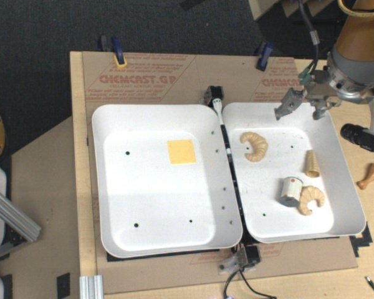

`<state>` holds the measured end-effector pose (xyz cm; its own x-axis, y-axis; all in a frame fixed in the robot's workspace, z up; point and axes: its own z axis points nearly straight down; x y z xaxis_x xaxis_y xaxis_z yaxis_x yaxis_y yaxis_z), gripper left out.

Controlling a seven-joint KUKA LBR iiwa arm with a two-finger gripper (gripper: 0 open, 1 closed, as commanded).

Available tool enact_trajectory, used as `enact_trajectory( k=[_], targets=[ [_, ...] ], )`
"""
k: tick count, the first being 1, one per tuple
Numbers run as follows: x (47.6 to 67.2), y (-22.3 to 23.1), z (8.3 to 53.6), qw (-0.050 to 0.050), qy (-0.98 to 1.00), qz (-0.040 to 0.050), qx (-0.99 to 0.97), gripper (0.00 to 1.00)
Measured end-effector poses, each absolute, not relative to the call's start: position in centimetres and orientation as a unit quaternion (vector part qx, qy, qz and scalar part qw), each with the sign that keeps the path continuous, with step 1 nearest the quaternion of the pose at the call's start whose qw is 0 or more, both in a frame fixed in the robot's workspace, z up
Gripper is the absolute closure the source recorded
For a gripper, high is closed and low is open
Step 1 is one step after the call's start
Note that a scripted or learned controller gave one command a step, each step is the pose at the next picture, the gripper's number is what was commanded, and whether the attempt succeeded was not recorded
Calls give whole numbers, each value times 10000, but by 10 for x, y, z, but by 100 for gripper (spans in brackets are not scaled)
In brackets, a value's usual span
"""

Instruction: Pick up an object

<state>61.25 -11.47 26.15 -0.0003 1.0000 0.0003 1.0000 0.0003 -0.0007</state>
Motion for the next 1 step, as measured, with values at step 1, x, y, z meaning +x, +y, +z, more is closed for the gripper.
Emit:
enact_trajectory(
  k=[1],
  targets=[
    [613,-115,273,-11,-7075,-8,-7067,100]
  ],
)
